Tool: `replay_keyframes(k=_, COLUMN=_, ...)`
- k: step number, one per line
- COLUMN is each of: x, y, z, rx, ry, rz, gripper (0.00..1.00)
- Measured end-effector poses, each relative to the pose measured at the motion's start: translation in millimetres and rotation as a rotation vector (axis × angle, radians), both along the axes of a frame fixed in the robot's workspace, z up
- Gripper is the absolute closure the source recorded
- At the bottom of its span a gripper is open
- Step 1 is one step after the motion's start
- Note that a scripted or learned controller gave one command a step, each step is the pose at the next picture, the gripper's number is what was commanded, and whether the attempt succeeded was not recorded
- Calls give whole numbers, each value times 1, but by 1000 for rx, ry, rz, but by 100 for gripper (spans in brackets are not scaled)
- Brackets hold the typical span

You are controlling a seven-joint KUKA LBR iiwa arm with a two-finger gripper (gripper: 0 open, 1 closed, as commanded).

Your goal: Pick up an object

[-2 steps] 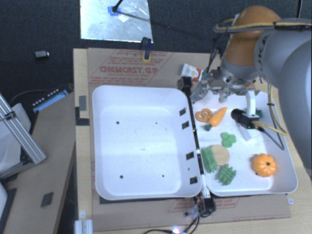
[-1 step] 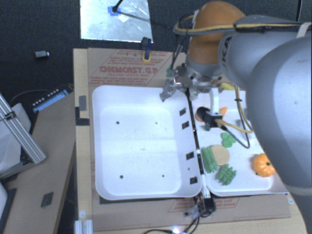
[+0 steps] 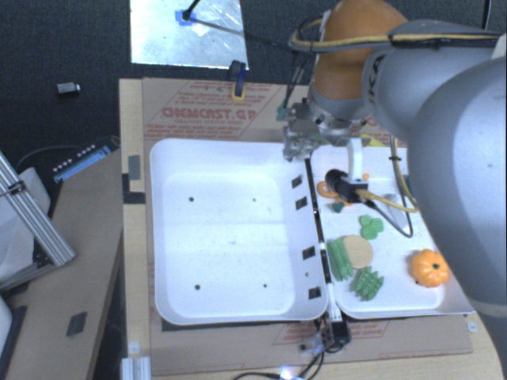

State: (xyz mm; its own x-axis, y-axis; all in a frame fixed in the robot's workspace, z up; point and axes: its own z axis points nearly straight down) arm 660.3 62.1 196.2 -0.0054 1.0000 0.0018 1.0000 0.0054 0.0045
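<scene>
Nothing seems lifted yet: the end effector (image 3: 299, 142) hangs over the right bin's (image 3: 404, 295) far-left corner, grip unreadable; toy pumpkin (image 3: 430, 267) untouched.

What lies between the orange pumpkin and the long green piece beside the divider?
A tan disc beside the green piece, then bare bin floor to the pumpkin, in the camera view.
</scene>
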Motion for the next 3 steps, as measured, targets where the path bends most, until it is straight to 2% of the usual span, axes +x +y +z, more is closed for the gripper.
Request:
replay_keyframes(k=1, x=-17, y=78, z=142, rx=4, ry=-11, rz=7, gripper=100)
replay_keyframes(k=2, x=-169, y=115, z=87, rx=-1, ry=17, rz=6, gripper=100)
replay_keyframes(k=3, x=-130, y=116, z=137, rx=0, ry=-2, rz=1, gripper=100)
